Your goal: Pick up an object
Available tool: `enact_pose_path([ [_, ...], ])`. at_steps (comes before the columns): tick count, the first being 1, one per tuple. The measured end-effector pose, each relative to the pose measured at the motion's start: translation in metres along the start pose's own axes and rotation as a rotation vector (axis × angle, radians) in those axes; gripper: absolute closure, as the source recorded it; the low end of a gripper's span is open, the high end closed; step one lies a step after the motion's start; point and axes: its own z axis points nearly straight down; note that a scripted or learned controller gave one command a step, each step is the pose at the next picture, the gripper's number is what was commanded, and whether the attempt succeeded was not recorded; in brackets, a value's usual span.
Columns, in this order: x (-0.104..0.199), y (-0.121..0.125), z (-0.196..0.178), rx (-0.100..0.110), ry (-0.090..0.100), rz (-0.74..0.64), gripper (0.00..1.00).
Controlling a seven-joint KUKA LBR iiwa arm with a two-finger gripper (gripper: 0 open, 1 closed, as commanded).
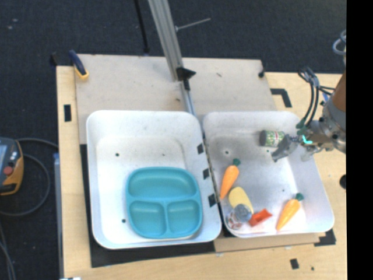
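Over the right bin [326,206], the jaws [284,150] hang just right of and below a small green can [271,137] lying on its side, long axis left-right; their opening cannot be told.

The bench [145,86] is viewed from one fixed camera above, angled down, both white bins [105,156] framed; the arm [332,115] is seen entering from the right.

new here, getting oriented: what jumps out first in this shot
A bright blue divided tray sits in the left bin. The right bin holds two orange carrots among small items. The gripper reaches in from the right beside a small green can.
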Motion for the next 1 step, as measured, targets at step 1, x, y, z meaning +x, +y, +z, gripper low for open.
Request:
enact_pose_path([
  [1, 0.0000, 0.0002, -0.0004, -0.001, 0.000, 0.000, 0.00],
])
